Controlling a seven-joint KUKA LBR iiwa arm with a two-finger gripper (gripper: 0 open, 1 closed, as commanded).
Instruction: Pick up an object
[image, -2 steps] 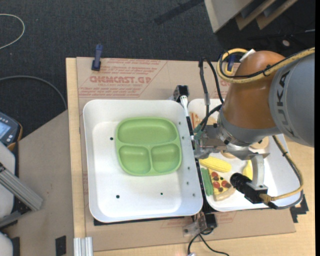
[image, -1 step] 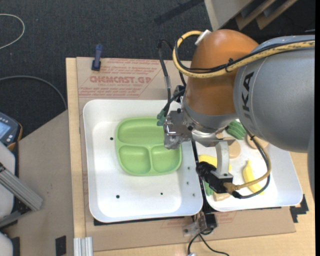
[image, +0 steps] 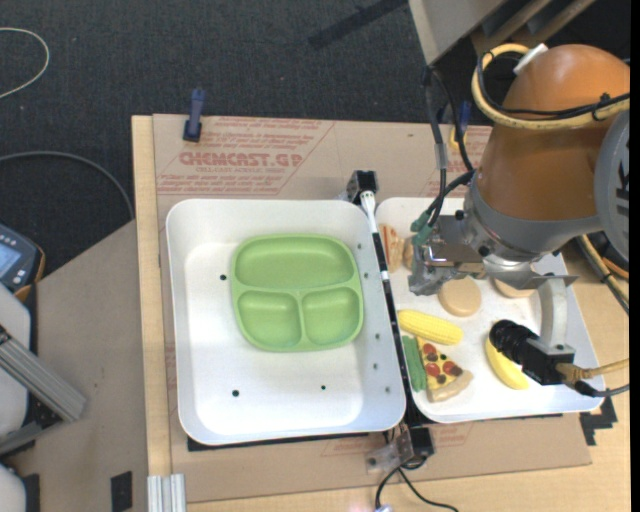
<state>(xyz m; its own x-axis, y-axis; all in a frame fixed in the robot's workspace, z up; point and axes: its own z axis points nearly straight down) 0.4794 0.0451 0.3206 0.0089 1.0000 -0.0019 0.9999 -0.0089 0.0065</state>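
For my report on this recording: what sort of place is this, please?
Probably a robotics laboratory, not a kitchen. A grey arm with an orange band works over two shallow white plastic bins on a brown bench, the food pieces such as the yellow toy corn cob are toys, and cables lie on dark carpet.

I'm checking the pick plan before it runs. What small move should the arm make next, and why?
Probably a short descent straight down onto the round tan cookie. The tool hangs over the right bin just beside it, with the corn cob and pizza slice lying farther off.
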